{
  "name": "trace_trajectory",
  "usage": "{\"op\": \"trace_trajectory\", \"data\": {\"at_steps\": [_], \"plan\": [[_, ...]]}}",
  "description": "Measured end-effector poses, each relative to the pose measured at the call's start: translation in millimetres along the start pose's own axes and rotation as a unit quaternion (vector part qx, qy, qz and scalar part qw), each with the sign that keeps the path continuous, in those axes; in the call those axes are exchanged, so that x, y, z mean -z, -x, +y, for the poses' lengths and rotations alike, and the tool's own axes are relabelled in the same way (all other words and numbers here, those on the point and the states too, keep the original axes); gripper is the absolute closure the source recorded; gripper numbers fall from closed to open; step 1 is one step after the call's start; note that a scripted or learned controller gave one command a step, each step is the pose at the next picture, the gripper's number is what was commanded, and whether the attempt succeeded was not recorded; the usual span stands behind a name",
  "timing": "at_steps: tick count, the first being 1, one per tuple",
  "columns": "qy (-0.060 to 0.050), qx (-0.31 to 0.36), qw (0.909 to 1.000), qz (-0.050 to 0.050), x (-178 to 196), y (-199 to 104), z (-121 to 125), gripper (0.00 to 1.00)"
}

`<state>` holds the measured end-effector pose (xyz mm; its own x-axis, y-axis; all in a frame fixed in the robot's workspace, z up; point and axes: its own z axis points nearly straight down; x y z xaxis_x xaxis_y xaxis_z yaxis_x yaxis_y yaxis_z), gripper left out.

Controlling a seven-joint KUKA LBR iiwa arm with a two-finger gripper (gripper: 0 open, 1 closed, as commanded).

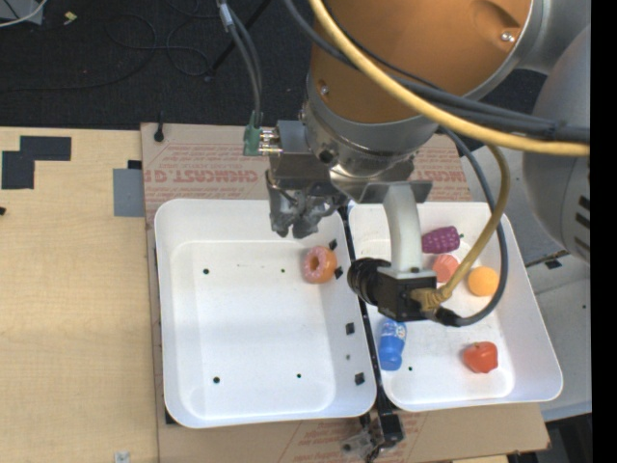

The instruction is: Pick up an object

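A pink frosted donut (318, 264) lies in the left bin (193, 394), close to its right wall and toward the back. My gripper (301, 216) hangs over the back right part of that bin, just above and slightly left of the donut. Nothing visibly hangs from it. The right bin (525, 379) holds a purple bunch of grapes (441, 239), an orange ball (482, 280), a peach-coloured piece (445, 268) partly behind the arm's cable, a blue bottle (390, 345) and a red fruit (480, 357).
The large orange and grey arm body (424, 37) overhangs the back of both bins. A black cable clamp with a yellow hose (395, 292) hangs over the divider between the bins. Brown cardboard (67, 287) covers the bench to the left.
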<state>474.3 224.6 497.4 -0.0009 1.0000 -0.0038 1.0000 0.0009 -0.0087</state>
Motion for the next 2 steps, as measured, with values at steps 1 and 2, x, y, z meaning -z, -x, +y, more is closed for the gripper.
{"op": "trace_trajectory", "data": {"at_steps": [1,2], "plan": [[0.004,0.001,1.0000,0.002,42,-19,1,1.00],[-0.001,-0.001,1.0000,-0.001,-18,-3,1,1.00]]}}
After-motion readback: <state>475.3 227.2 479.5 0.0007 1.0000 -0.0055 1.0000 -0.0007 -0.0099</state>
